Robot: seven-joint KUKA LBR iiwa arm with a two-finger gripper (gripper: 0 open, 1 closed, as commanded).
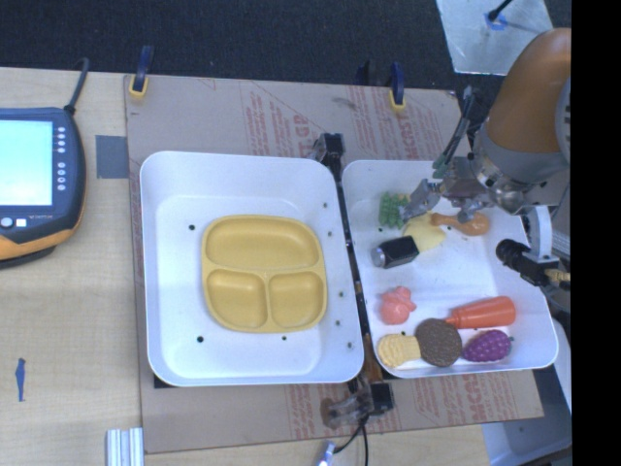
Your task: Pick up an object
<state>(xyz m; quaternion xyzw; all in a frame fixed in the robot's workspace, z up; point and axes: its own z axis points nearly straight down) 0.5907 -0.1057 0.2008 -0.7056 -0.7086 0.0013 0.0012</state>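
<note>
My gripper (434, 198) hangs low over the back of the right bin (539, 357), reaching in from the right. Just left of it lies a small green piece (391, 209). A pale yellow piece (428, 234) and a black cylinder (398, 251) sit right below it, and an orange piece (473, 224) lies to its right, partly under the wrist. Nothing shows as being held. Nearer the front are a pink piece (396, 305), an orange carrot shape (482, 312), a brown round cookie (439, 342), a tan cracker (396, 350) and purple grapes (488, 345).
The left bin (165, 260) holds a yellow divided plate (264, 270). A teach pendant (34, 178) with a screen lies on the bench at far left. Clamps (331, 148) join the bins at the back and front.
</note>
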